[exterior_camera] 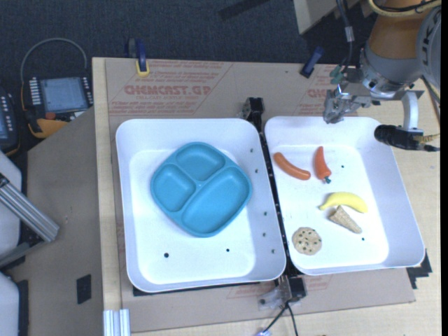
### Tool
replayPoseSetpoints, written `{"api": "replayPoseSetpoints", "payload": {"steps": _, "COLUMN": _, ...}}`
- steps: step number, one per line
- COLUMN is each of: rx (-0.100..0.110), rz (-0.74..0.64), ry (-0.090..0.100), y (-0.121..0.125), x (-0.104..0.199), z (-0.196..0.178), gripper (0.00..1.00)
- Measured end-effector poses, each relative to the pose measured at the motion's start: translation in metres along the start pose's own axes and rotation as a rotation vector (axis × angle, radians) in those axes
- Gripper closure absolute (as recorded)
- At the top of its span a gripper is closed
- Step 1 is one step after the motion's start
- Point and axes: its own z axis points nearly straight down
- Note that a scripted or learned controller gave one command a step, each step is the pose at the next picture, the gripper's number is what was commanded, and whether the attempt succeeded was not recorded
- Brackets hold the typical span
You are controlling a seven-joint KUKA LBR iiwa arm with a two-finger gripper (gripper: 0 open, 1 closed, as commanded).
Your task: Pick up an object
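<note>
Carrot [321,163] lies below end effector [334,112], open floor between.

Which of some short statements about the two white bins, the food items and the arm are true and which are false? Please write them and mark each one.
1. The blue plastic divided plate lies in the left white bin. True.
2. The round brown cookie lies on the blue plate. False: it lies on the floor of the right white bin, near its front edge.
3. The yellow toy banana lies beside a tan wedge-shaped piece. True.
4. The gripper holds the orange toy carrot. False: the carrot lies on the bin floor and the gripper is above the bin's back edge.
5. The reddish toy sausage lies in the right bin. True.
</note>
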Motion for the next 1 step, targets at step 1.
{"api": "replayPoseSetpoints", "payload": {"steps": 1, "rx": 0.004, "rz": 0.000, "ry": 0.001, "y": 0.0008, "x": 0.0001, "z": -0.0073, "gripper": 1.00}}
